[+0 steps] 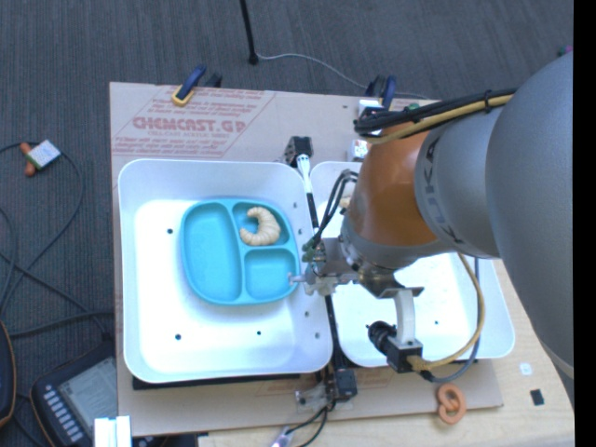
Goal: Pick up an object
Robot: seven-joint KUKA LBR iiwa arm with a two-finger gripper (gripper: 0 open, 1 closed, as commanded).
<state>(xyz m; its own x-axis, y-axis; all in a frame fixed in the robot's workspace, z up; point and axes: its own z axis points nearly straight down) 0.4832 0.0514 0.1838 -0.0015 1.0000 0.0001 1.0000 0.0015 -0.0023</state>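
Note:
A light blue divided plate (216,266) lies in the left white bin (154,347). A pale, curved croissant-shaped object (261,226) rests in the plate's upper right compartment. My gripper (315,276) hangs low at the ridge between the two bins, just right of the plate's right edge and below the croissant. The bulky grey and orange wrist (400,194) covers most of it from above. I see nothing held in it.
The right white bin (470,338) lies mostly under the arm. A black cable loop and connector (391,343) hang over that bin. A small orange ring (451,404) sits on the bench's front right corner. A black clamp (300,149) stands behind the bins.

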